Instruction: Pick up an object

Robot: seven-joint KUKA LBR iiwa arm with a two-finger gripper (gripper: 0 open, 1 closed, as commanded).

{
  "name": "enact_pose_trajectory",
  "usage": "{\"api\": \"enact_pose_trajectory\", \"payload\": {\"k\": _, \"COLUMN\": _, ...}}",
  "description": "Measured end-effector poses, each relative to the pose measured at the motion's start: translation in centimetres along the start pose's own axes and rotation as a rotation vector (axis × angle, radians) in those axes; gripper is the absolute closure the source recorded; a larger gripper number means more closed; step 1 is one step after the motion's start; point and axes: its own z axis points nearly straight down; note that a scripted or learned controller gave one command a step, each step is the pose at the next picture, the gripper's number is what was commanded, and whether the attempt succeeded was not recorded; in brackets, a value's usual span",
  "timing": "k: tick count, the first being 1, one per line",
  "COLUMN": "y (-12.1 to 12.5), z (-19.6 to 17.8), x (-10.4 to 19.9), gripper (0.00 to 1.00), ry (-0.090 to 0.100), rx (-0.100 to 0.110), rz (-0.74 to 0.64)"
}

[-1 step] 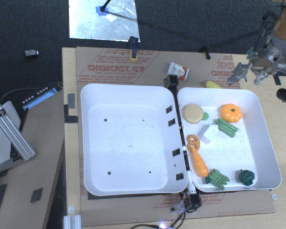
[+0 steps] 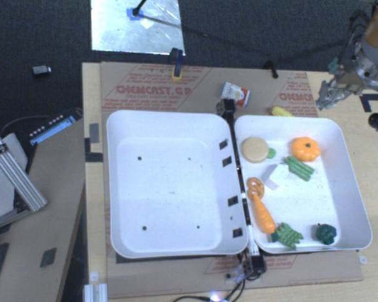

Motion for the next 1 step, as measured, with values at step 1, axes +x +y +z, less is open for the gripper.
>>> {"api": "enact_pose_trajectory", "payload": {"k": 1, "y": 0.73, "z": -13.05, "x": 4.35, "gripper": 1.00, "ry": -0.001, "rx": -0.011, "rz": -0.002}}
